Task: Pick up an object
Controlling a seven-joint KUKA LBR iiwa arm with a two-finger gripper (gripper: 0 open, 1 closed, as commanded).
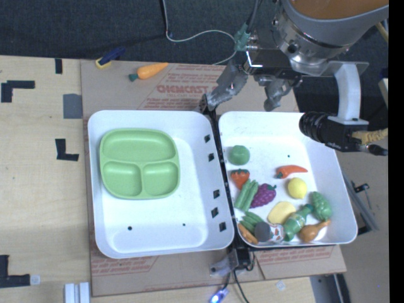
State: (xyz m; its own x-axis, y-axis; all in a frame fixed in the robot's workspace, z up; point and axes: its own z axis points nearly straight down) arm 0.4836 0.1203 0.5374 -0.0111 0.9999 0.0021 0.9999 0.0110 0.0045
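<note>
The right bin holds several toy foods: a green ball, a strawberry, a red chili, a lemon, purple grapes, a green pod and broccoli. More pieces crowd its front right corner. My gripper hangs above the back edge of the right bin, near the seam between the bins. Its two fingers are spread wide, open, with nothing between them. It is well clear of the toys.
A green divided plate lies in the left bin. A toy carrot and a blue and yellow item rest on the bench behind the bins. A black cylinder juts over the right bin's back right corner.
</note>
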